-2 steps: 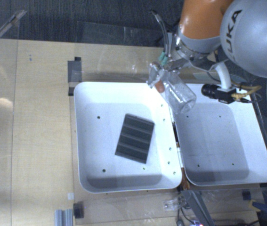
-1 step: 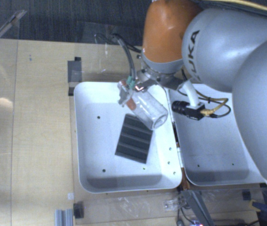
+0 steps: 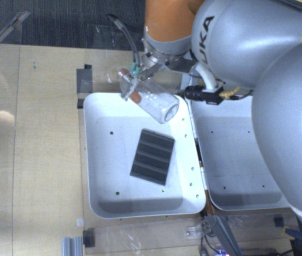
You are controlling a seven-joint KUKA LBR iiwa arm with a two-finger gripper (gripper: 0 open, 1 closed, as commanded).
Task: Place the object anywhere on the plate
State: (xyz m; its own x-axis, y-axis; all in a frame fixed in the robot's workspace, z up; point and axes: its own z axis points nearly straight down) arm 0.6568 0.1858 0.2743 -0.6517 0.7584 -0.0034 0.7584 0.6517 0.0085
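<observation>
A clear plastic cup (image 3: 158, 104) hangs tilted over the back edge of the left bin (image 3: 93, 143), its open mouth pointing down and to the right. My gripper (image 3: 131, 89) is shut on the cup's closed end, with a reddish fingertip (image 3: 135, 96) showing against its wall. The plate (image 3: 152, 157), a dark ribbed rectangle, lies flat in the middle of the left bin. It is in front of the cup and slightly below it in the view. The cup is not touching the plate.
The right bin (image 3: 236, 159) sits beside the left one, largely covered by the grey arm (image 3: 268, 63). A black cable with a connector (image 3: 204, 95) hangs near the divide between the bins. The wooden bench (image 3: 33, 143) extends to the left.
</observation>
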